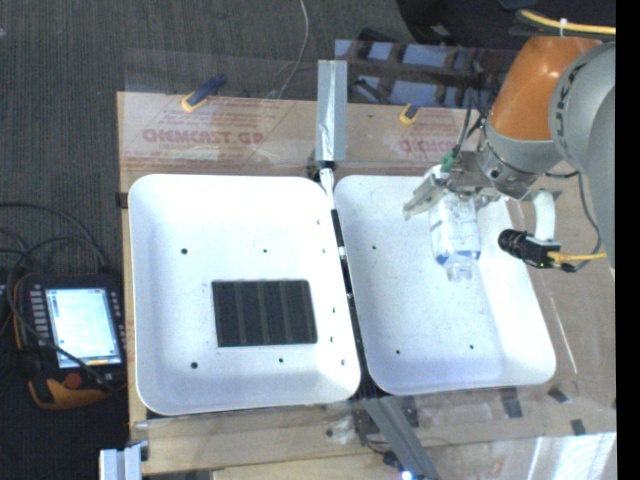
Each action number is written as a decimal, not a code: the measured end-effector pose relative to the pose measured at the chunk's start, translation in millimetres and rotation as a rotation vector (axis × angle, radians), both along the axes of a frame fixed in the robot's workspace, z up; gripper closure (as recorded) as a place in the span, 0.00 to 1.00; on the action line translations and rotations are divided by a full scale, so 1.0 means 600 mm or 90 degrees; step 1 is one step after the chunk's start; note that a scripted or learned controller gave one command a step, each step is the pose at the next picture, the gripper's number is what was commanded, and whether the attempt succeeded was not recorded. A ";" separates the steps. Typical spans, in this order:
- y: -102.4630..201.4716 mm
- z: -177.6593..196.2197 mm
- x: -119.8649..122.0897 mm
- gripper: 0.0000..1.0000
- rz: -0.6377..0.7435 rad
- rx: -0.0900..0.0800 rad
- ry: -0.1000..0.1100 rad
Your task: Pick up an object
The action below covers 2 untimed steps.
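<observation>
A clear plastic bottle (456, 240) hangs upright over the back part of the right bin (400, 318), its top caught between the fingers of my gripper (452, 194). The gripper is shut on the bottle's upper end, and the grey arm with its orange band comes in from the upper right. The bottle's lower end points at the bin floor; I cannot tell whether it touches. A flat black ridged panel (265, 312) lies in the middle of the left bin (170, 218), far from the gripper.
A raised rim (342, 268) divides the two bins. A grey post (330, 118) stands behind the join. A hand-held screen unit (75, 328) lies off the bench at the left. Blue and yellow clamps (203, 91) hold the back board.
</observation>
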<state>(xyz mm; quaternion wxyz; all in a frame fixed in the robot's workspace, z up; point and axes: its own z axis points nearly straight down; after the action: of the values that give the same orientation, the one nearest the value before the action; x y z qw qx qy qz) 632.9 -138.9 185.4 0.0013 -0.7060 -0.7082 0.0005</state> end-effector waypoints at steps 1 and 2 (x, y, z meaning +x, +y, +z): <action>-0.120 0.071 -0.053 0.00 0.075 -0.003 -0.001; -0.139 0.037 -0.019 0.00 0.135 -0.003 -0.001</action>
<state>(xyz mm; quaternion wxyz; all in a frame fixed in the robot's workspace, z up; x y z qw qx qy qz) 621.3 -222.6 207.3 -0.0010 -0.6272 -0.7788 0.0014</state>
